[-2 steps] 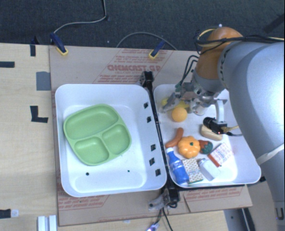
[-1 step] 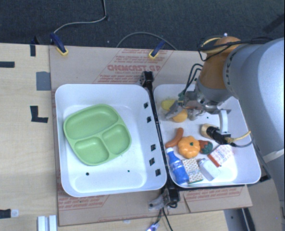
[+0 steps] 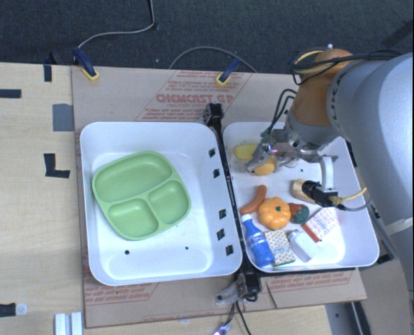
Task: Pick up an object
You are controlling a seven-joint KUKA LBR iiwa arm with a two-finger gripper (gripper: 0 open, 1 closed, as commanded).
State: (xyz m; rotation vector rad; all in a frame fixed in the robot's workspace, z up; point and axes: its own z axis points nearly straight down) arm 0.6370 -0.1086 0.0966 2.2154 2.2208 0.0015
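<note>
The gripper (image 3: 275, 152) sits low over the yellow toy (image 3: 262, 165) in the right bin (image 3: 360, 246); finger state cannot be determined. Toy likely light, smooth, slippery: grasp across its middle

Dark carpet floor (image 3: 262, 12), wooden bench (image 3: 25, 208), cardboard sheet (image 3: 158, 96)

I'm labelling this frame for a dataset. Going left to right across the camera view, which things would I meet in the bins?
Green divided plate in the left bin → blue bottle → orange pumpkin → red-and-white packet, near the right bin's far side.
</note>
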